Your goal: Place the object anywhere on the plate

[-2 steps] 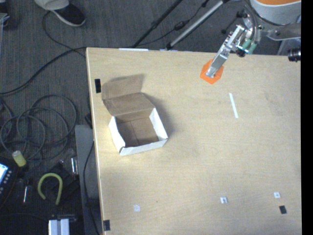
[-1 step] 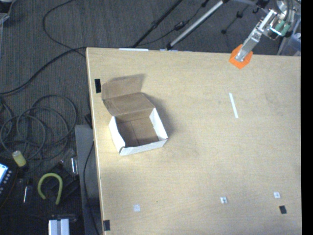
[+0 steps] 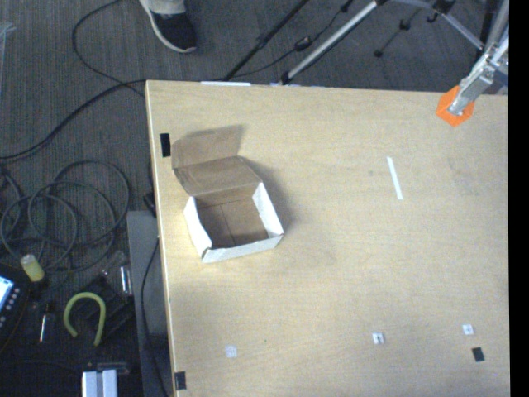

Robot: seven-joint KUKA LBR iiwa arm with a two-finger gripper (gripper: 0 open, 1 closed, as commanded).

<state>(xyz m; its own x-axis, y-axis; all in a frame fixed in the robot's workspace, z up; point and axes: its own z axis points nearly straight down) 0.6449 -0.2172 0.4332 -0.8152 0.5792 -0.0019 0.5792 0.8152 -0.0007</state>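
Looking down at a slant, I see a pale wooden table [image 3: 331, 288] taking up most of the frame, with dark carpet along the top and left.

The one container on it is a small cardboard box [image 3: 273, 217] standing left of centre, near the table's left edge. Its outer walls are white and its inside is brown. The lid flap [image 3: 207, 145] is folded back, pointing away toward the far edge, so the mouth is open to the camera. Inside I see the box's brown cardboard floor, partly in shadow.

A thin white strip [image 3: 395, 178] lies flat on the table to the right of the box, well apart from it. I cannot tell which of these things is the task's object, nor which is the plate.

The claw [image 3: 454, 106], as far as I can make it out, is the orange-tipped end of a pale metal limb [image 3: 488, 69] coming in from the upper right, over the table's far right corner and well apart from the box. It is too small for me to tell its state.

On the carpet to the left lie looped black cables [image 3: 58, 205] and a green curved piece [image 3: 85, 308]. A shoe [image 3: 169, 11] shows at the top.
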